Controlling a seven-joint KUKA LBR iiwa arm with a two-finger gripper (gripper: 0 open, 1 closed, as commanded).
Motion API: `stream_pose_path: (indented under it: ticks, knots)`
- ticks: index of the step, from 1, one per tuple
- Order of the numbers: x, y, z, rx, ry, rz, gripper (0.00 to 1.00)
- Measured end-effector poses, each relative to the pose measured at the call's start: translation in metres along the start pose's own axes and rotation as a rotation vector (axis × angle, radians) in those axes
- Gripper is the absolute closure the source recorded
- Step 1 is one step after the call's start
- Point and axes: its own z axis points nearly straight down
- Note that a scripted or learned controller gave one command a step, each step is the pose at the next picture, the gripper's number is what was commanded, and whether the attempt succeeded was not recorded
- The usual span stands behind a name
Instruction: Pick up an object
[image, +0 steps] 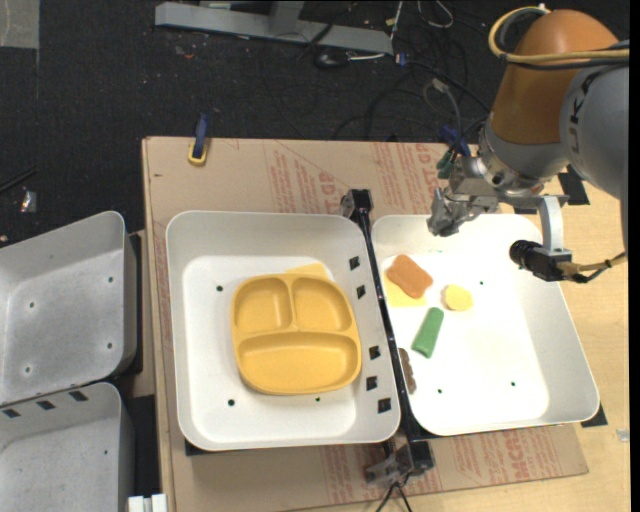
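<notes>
Gripper (447, 222) hangs over the right bin's (520, 400) far edge, holding nothing; its opening cannot be told.

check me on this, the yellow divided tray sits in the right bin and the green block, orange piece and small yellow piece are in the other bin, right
Not quite. The camera view shows the yellow divided tray in the left bin. The green block, orange piece and small yellow piece lie in the right bin.

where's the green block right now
The small green rectangular block lies tilted on the floor of the right white bin, just below the orange block and the round yellow piece.
</notes>
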Motion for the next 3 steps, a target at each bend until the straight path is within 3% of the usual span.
stream_pose_path:
  ticks: [1,2,3]
  knots:
    - [0.052,0.013,0.002,-0.002,0.001,-0.001,1.0]
    - [0.102,0.002,0.007,0.001,0.0,-0.001,1.0]
    - [0.162,0.012,0.018,-0.001,0.001,-0.002,1.0]
